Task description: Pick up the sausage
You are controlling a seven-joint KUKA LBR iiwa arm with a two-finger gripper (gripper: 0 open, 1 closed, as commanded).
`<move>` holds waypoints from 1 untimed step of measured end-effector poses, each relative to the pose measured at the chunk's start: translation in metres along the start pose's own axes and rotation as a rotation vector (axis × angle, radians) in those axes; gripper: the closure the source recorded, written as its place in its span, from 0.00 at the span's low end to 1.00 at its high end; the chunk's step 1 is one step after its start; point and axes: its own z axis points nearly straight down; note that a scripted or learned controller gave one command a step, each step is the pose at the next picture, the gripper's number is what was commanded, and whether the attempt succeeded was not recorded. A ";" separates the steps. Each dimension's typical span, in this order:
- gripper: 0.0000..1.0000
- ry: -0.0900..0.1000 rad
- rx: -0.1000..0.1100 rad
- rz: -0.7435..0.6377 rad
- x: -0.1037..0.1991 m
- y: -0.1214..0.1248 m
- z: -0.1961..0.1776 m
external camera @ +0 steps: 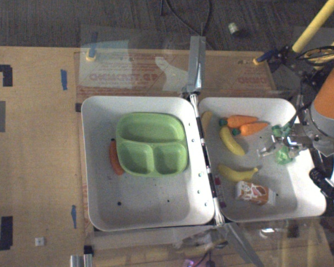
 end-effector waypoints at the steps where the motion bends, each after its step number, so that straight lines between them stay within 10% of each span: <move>1: 0.00 -0.003 -0.003 0.021 -0.066 -0.020 -0.019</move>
